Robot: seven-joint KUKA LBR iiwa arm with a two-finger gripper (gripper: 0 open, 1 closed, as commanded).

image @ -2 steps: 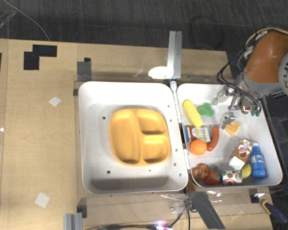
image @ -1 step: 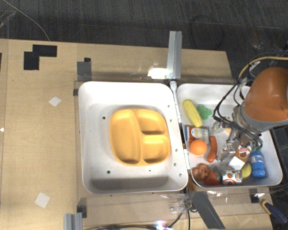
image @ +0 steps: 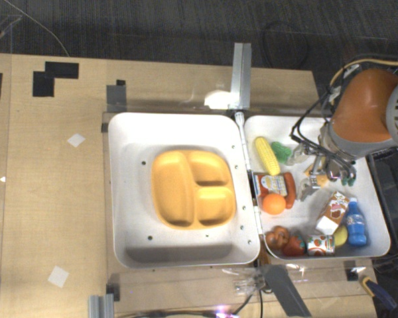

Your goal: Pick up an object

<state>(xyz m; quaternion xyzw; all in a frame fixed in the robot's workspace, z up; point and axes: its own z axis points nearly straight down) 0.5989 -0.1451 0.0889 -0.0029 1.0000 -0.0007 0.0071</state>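
At centre frame the left bin (image: 126,197) holds a yellow divided tray (image: 192,187), while at right the arm's gripper (image: 324,175), its grasp state impossible to tell, hangs over the right bin (image: 378,207) among corn (image: 266,156), an orange (image: 274,205) and a blue bottle (image: 356,226).

A light wooden bench (image: 46,197) fills most of the scene, seen from above. Beyond its far edge lies dark grey carpet (image: 152,12). Black square marks (image: 53,75) sit on the bench's far left. A grey metal post (image: 241,75) stands at the middle.
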